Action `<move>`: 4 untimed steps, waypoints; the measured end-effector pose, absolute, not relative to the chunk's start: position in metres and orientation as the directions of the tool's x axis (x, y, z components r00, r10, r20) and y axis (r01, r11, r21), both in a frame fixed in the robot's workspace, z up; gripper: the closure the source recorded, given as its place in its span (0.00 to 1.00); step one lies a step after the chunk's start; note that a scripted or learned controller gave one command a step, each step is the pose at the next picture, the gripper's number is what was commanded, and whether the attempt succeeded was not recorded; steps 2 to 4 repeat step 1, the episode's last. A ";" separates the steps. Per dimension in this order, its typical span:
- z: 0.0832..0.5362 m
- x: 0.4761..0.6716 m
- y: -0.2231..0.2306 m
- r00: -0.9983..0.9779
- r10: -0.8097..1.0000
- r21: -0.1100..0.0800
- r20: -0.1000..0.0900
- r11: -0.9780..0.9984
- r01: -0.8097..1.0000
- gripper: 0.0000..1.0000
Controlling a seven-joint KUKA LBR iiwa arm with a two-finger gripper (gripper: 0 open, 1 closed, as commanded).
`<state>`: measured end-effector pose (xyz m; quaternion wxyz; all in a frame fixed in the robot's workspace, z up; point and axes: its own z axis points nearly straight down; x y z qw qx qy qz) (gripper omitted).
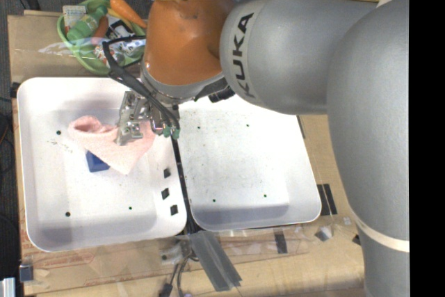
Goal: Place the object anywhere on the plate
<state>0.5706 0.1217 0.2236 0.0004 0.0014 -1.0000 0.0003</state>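
1 pink cloth (104, 139), 1 blue obj (96, 163), 2 bins (42, 219).

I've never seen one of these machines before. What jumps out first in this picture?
The huge grey arm with its orange band fills the upper right and reaches left over two white bins. Its gripper hangs over a pink cloth in the left bin, with a blue object peeking from beneath. A green bowl of clutter sits beyond that bin.
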 end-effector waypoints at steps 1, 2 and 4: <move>0.224 0.571 0.122 -1.000 -0.003 -0.001 0.000 1.000 -0.003 0.00; 0.224 0.571 0.122 -1.000 -0.003 -0.001 0.000 1.000 -0.003 0.00; 0.224 0.571 0.122 -1.000 -0.003 -0.001 0.000 1.000 -0.003 0.00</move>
